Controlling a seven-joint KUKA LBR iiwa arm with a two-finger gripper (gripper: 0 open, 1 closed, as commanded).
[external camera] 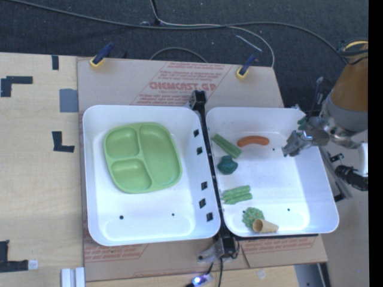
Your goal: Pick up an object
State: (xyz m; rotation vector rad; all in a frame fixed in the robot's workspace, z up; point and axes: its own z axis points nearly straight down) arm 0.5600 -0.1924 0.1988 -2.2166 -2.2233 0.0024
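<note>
My hand [294,146] hangs at the right bin's [311,220] rim, nearest the sausage [253,140]; whether it's open, I cannot tell.

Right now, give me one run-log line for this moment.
arm: gripper over right bin's right edge | held: nothing seen | nearest: orange sausage | left bin: green plate

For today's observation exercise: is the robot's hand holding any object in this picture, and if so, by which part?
Nothing is held. The hand hovers at the right bin's right edge, apart from the nearest item, the orange sausage.
</note>
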